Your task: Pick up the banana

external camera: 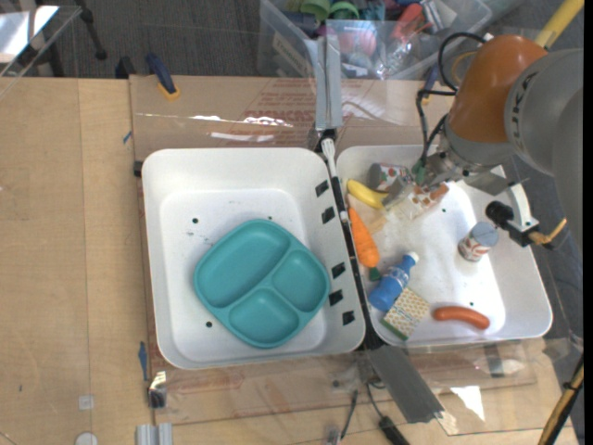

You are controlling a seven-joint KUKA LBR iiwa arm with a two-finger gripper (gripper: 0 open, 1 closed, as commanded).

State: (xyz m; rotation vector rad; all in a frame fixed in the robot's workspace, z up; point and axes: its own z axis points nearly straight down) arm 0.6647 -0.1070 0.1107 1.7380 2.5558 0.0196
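A yellow banana (365,195) lies at the back left of the right bin (519,286), close to the divider. My gripper (414,185) hangs over the back middle of that bin, just right of the banana, under the orange band of the arm (491,82). Small patterned items sit beneath and around it, so what lies between its tips is hidden.
The right bin also holds an orange carrot (363,239), a blue bottle (393,284), a patterned packet (406,313), a red sausage (460,317) and a small can (479,242). A teal divided plate (261,282) lies in the left bin (167,248). A clear tub of toys (371,12) stands behind.
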